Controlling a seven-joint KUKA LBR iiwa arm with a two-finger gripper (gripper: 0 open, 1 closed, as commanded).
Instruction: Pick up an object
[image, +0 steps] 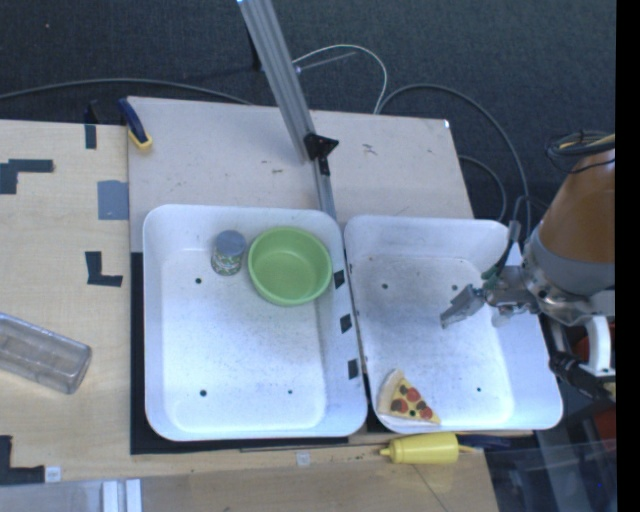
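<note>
Camera view blurs the claw (462, 307); arm (580, 235) cut off right.

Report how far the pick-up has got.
Done: the arm has reached over the right bin. In hand: nothing visibly; the tool hangs over bare bin floor, apart from the pizza slice toy in the near-left corner. Left: close on an object and lift it; the green bowl and small jar lie in the left bin.

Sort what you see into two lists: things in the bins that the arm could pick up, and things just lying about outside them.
In the bins, candidates for picking:
green bowl, left bin
small can beside the bowl
pizza slice toy, right bin
The gripper hangs over the right bin.

Lying about outside:
yellow bottle
clear container
blue and yellow clamp
</note>
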